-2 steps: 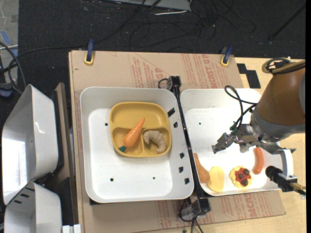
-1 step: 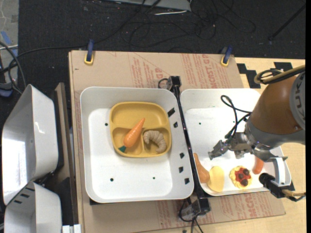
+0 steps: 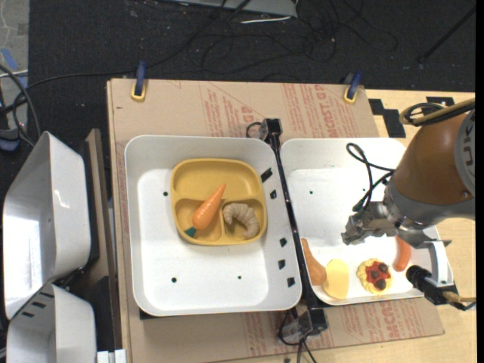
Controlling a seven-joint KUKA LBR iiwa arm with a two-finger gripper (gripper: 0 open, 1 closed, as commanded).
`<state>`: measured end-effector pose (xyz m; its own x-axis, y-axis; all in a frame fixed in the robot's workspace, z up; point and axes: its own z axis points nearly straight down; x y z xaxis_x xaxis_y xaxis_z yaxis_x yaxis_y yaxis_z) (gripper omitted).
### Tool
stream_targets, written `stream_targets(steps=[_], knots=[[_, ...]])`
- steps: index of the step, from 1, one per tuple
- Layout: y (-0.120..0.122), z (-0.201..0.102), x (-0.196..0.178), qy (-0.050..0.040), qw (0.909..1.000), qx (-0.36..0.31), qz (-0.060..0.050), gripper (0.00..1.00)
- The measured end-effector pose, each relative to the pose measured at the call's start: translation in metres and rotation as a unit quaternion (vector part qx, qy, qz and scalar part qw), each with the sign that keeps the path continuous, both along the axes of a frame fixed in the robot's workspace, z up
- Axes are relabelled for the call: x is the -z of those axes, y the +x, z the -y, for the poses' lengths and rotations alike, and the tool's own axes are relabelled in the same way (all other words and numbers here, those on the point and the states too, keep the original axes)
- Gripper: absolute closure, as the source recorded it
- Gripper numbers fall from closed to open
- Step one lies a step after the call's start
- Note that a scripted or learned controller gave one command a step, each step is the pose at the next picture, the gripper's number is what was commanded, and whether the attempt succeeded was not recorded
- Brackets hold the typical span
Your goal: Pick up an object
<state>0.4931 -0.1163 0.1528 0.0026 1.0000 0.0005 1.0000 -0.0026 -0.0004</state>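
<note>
My gripper (image 3: 358, 231) hangs low over the right bin (image 3: 325, 165), in its lower right part, with the orange-banded wrist behind it. Just below it, along the bin's near wall, lie a small round tart with red topping (image 3: 375, 274), a pale yellow wedge (image 3: 337, 277) and an orange drumstick-shaped piece (image 3: 311, 261). An orange-red sausage (image 3: 402, 255) lies to the gripper's right, partly under the arm. I see nothing between the fingers.
The left bin (image 3: 151, 278) holds a yellow divided plate (image 3: 189, 176) with a carrot (image 3: 209, 206) and a pale shrimp-like piece (image 3: 242, 218) in it. A black divider runs between the bins. Cables trail across the floor behind the bench.
</note>
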Motion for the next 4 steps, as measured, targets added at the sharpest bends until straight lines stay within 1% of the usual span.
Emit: stream_targets(steps=[1, 2, 3, 4], knots=[[-0.005, -0.001, -0.045, -0.0007, 1.0, -0.002, 0.002, 1.0], [0.006, 0.002, -0.095, -0.0011, 1.0, -0.003, 0.003, 1.0], [0.007, 0.002, -0.137, -0.0012, 1.0, -0.003, 0.003, 1.0], [0.029, -0.052, -0.117, 0.0005, 1.0, -0.005, -0.001, 1.0]])
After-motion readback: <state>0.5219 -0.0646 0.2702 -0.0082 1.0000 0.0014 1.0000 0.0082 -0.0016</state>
